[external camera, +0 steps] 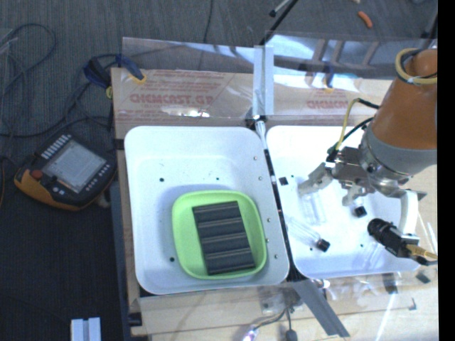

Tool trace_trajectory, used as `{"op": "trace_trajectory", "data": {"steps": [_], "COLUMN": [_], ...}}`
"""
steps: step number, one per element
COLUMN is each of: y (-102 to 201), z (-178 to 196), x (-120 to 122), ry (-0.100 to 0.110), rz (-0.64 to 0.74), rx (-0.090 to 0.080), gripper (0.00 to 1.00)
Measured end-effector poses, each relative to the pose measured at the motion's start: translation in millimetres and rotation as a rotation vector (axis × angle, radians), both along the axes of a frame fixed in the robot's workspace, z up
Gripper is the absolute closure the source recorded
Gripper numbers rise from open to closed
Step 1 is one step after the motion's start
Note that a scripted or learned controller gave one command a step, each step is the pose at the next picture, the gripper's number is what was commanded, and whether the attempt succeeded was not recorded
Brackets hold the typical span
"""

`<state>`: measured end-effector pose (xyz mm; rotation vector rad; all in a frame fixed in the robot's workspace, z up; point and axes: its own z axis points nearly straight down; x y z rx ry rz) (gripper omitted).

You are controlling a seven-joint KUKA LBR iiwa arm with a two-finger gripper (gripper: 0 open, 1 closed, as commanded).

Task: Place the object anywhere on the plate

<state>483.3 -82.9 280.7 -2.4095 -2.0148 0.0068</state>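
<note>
grey carpet surrounds the tabletop; pincer grip unclear over the right bin; block already fills plate, inviting collision.

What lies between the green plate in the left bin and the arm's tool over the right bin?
In the camera view, the adjoining white bin rims lie between the green square plate and the tool, then bare white floor of the right bin.

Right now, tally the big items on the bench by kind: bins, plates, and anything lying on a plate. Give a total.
White bins: 2
Green plate: 1
Dark ridged block, lying on the plate: 1
Total: 4
</note>
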Motion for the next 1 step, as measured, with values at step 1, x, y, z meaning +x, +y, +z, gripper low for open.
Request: {"op": "trace_trajectory", "data": {"steps": [1], "y": [17.1], "z": [-0.5], "x": [0.3], "ry": [0.000], "rz": [-0.059], "rx": [0.002], "gripper": [0.00]}}
